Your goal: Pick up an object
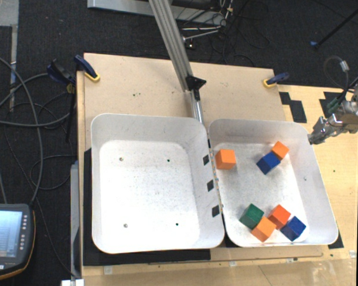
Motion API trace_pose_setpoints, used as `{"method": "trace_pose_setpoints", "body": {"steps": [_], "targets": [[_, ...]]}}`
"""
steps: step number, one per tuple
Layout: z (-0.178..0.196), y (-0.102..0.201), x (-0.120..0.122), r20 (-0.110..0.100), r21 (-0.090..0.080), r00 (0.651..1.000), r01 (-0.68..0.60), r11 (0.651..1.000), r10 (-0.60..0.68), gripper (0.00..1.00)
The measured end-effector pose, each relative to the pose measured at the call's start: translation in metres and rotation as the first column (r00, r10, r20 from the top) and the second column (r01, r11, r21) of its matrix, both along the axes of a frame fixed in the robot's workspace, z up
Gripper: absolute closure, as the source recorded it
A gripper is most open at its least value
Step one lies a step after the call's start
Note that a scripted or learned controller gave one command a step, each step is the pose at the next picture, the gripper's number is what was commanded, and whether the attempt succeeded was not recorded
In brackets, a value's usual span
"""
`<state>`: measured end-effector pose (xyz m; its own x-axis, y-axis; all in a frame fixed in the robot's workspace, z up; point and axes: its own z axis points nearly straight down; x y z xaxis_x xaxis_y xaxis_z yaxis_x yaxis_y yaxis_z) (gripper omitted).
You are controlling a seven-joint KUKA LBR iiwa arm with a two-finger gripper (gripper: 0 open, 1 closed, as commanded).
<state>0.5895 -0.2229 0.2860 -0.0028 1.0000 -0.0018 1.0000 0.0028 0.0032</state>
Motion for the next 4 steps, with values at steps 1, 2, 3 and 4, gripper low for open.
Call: {"method": "trace_pose_setpoints", "body": {"steps": [1, 2, 3, 4], "targets": [[-0.006, 0.043, 0.005, -0.003, 0.002, 1.0, -0.004, 1.0, 0.004, 1.0], [-0.003, 0.098, 0.007, -0.002, 0.003, 1.0, -0.006, 1.0, 0.006, 1.0], [-0.021, 0.157, 0.004, -0.005, 0.004, 1.0, -0.006, 1.0, 0.006, 1.0], [-0.022, 0.206, 0.009, -0.003, 0.003, 1.0, -0.006, 1.0, 0.006, 1.0]]}}
